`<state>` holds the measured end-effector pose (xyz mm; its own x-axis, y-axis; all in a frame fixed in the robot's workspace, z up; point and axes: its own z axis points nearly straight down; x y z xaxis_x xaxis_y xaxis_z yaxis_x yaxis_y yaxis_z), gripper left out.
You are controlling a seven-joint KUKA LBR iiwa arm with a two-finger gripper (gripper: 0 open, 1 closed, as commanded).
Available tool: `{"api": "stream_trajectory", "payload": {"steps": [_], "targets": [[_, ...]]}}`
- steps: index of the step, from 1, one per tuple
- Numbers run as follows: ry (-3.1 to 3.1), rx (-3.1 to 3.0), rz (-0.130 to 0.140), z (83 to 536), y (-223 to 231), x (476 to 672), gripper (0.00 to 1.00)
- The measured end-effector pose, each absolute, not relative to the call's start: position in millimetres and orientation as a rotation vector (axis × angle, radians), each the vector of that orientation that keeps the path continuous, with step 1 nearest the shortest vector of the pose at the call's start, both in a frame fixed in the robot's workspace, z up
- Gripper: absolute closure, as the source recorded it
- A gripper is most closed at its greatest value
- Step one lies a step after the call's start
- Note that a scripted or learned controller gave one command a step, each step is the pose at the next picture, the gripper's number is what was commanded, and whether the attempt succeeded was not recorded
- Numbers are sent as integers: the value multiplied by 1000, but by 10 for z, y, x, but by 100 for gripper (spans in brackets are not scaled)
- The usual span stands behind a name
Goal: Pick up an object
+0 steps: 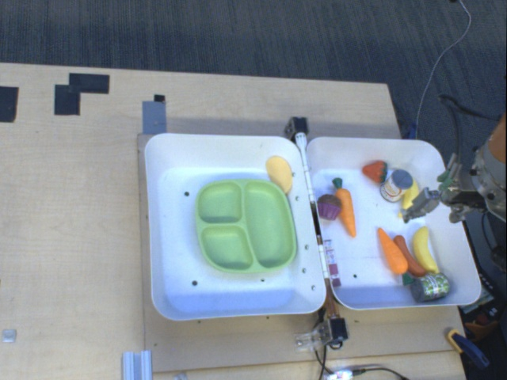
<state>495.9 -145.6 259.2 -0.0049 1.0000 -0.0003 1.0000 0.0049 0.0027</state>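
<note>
My gripper (440, 205) hangs over the right side of the right bin (360, 291), its fingers apart with nothing between them. Just left of its near finger lie a small yellow piece (409, 199) and a round tin (397, 184). A banana (425, 248) lies below the gripper. Beside the banana are an orange carrot (391, 251) and a reddish sausage (410, 257). A green can (428, 286) sits in the bin's front right corner. Further left are a small carrot (345, 210), a purple vegetable (329, 207) and a red fruit (375, 170).
The left bin (170, 212) holds a green divided plate (245, 226) and a yellow lemon-like toy (279, 172) near its back right corner. A raised ridge (311, 212) separates the two bins. Bare bench lies to the left.
</note>
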Motion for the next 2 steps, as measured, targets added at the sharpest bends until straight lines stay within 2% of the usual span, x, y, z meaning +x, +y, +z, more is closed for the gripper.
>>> {"api": "stream_trajectory", "payload": {"steps": [1,2], "targets": [[2221,2211,11,873,-877,5186,0],[2218,2208,16,990,-883,5206,100]]}}
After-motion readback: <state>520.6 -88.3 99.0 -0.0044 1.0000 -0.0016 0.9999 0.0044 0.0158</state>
